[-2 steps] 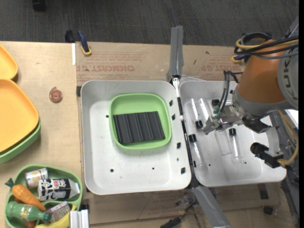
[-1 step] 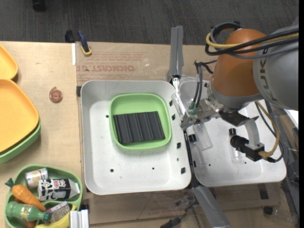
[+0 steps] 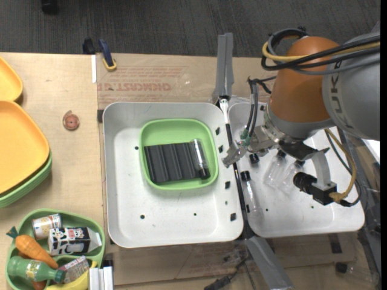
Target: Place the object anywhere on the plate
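Tool (image 3: 284, 162) hanging over right white bin (image 3: 338, 222), grip state unreadable; you are aiming for green square plate (image 3: 154, 135), so approach high.

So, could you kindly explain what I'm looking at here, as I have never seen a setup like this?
This is one picture, taken by a fixed camera above a bench, looking down at a slant. The big grey and orange machine on the right is a robot arm, reaching in over the right white bin. Its gripper sits low under the wrist, and I can't make out anything held in it. The left white bin holds a green plate with a dark ribbed object lying on it. On the wooden bench to the left are stacked orange trays and a small green bowl of toy food.
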{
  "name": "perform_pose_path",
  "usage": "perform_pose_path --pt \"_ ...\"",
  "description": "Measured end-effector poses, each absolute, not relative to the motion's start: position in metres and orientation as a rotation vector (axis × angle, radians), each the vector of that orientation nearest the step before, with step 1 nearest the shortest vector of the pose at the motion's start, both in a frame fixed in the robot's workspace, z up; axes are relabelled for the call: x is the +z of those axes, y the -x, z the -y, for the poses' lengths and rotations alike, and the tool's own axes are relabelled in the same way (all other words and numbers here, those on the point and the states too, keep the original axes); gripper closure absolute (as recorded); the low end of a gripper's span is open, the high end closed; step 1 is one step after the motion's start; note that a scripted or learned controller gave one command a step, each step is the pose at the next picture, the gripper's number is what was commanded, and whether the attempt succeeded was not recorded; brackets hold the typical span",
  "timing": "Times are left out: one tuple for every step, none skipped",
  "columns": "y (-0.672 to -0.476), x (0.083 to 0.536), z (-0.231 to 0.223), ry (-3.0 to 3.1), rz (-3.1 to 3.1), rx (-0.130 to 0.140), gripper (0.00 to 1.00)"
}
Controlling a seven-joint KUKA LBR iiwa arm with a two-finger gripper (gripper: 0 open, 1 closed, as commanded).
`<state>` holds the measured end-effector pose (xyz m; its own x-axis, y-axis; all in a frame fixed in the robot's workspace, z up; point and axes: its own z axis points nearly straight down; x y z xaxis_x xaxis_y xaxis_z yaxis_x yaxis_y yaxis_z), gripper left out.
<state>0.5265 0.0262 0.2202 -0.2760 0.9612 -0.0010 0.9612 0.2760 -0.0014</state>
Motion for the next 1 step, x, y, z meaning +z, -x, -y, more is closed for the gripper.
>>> perform_pose_path --pt "-0.5402 0.1903 -0.0634 1.872 2.521 0.006 0.0"
